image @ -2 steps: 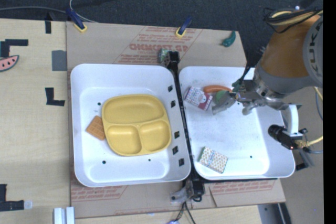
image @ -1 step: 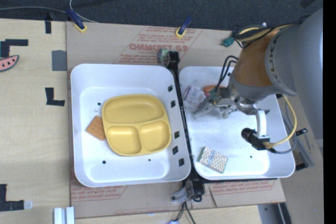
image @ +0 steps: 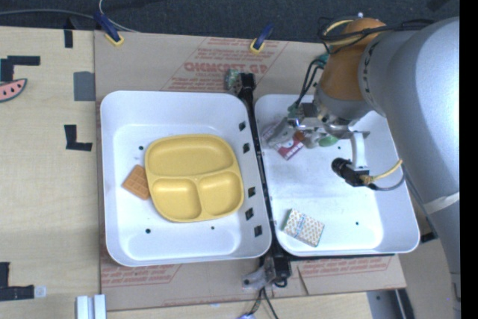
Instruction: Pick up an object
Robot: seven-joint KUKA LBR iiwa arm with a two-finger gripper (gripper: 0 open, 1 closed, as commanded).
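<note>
- White right bin (image: 388, 231) with the gripper (image: 299, 132) low over its upper-left corner, close to the divider between the bins.
- Red-and-white packet (image: 290, 149) directly under the gripper, apparently touching it; grasp not confirmed.
- Risk: packet lying flat against the bin floor, so likely to slide away or slip out on lifting.
- Risk: divider wall just beside, so a possible knock against it during any sideways move.
- Risk: loose yellow cable and black connector (image: 351, 172) hanging near the wrist, liable to brush the bin's contents.
- Gripper state: cannot tell, tip lost in clutter and shadow.
- Patterned pouch (image: 304, 227) near the front edge of the right bin, well apart from the gripper, untouched.
- Yellow divided plate (image: 194, 177) in the left bin (image: 119, 235), partly over a tan cracker-like square (image: 136, 181).
</note>
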